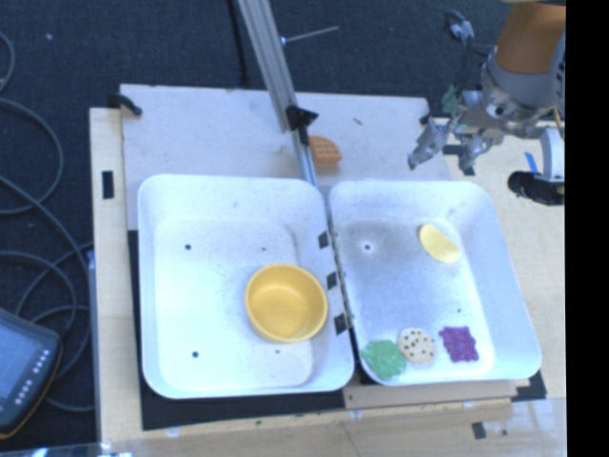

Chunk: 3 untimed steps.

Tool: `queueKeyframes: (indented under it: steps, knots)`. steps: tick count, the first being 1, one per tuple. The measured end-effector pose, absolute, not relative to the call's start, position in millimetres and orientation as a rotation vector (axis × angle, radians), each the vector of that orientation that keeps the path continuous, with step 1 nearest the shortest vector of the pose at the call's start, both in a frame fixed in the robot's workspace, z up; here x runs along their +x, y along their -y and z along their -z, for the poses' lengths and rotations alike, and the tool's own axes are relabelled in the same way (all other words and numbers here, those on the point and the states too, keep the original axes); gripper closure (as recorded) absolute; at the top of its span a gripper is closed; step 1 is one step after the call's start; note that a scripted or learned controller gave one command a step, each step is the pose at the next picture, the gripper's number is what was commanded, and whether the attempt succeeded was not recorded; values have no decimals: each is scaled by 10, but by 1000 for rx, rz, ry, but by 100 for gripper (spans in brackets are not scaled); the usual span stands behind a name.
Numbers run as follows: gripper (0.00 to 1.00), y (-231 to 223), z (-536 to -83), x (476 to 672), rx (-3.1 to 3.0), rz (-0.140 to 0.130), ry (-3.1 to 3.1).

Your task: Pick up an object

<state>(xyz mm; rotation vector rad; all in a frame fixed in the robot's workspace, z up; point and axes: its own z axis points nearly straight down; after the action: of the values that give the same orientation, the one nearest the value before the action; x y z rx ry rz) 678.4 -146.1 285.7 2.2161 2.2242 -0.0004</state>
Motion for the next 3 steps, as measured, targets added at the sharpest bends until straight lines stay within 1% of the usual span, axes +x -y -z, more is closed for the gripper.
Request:
queueKeyframes:
  steps: [1,2,3]
  knots:
    - [0,1467,-2858,6783,2215,2,-2224]
    - [0,1473,-2231,6811,2221,8,-2224]
    - [0,1438,-1613,6769,2222,8,-2223]
